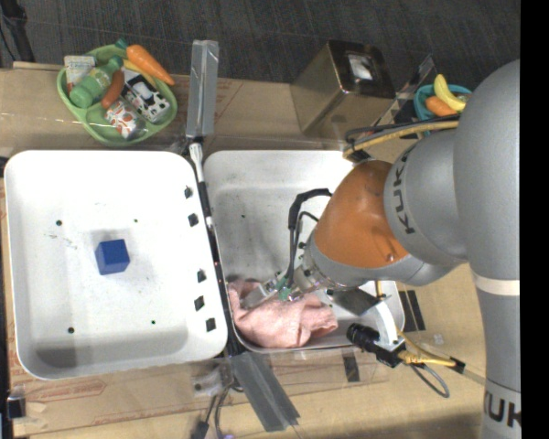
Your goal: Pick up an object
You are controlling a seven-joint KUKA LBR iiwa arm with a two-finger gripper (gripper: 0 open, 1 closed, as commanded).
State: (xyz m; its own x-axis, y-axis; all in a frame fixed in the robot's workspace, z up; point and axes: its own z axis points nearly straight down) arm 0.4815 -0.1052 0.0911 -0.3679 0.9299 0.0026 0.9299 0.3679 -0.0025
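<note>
A pink, lumpy soft object (279, 319) lies in the near left corner of the right bin (256, 199). My gripper (288, 287) hangs low over the upper edge of that pink object, under the orange band of the wrist. The wrist and cables hide much of the gripper. A blue cube (113, 255) sits alone near the middle of the left bin (46, 199), well away from the arm.
A green bowl (117, 94) of toy food stands behind the left bin. A tan box (339, 85) and a small pile of colourful toys (439, 94) sit behind the right bin. A black cable loops from the wrist over the right bin's floor.
</note>
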